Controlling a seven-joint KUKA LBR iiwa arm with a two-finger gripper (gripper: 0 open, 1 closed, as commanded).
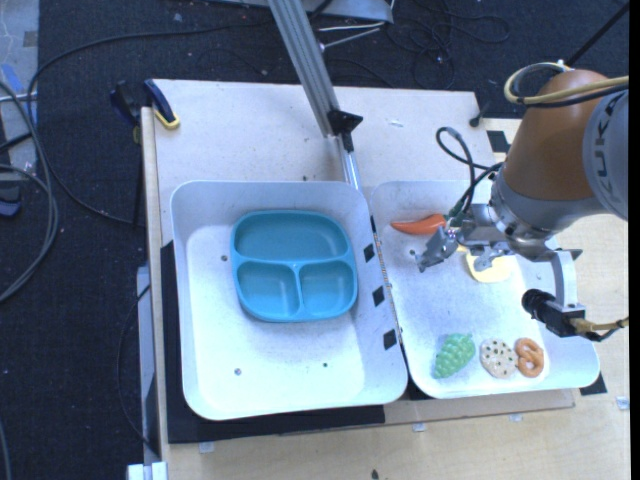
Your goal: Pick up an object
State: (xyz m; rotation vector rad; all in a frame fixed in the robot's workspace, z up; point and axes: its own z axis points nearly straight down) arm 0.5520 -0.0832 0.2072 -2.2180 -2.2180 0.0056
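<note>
**A:** The pincer (440,251) is seen low in the right bin (560,380). How wide it's spread can't be told from this angle, and nothing is visibly held.

**B:** Closest pick? The orange carrot (416,225) is lying just up and left of it, nearly touching. A pale yellow piece (490,270) is just to its right.

**A:** Carrot's probably light, stiff plastic, likely slippery. It's best pinched across the thick middle, not the tapered tip.

**B:** Grapes (454,354), cookie (496,358) and pretzel (529,357) are further below.
</note>
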